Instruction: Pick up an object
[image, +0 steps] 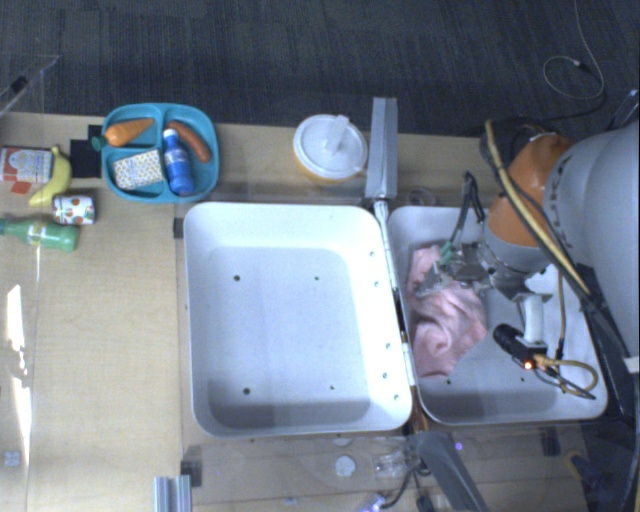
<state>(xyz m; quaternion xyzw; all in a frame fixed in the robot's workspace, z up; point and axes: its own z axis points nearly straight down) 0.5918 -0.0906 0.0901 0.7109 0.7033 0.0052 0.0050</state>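
No words or numbers can be read. The small box (24, 166) and the little can (73, 209) on the table (90, 330) have printing, but it is too blurry.

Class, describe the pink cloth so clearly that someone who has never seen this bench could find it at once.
Start from the two white bins side by side and take the right bin, the one under the grey arm. The pink cloth lies crumpled against that bin's left wall, just below the claw. It is the one soft, pink thing in either bin.
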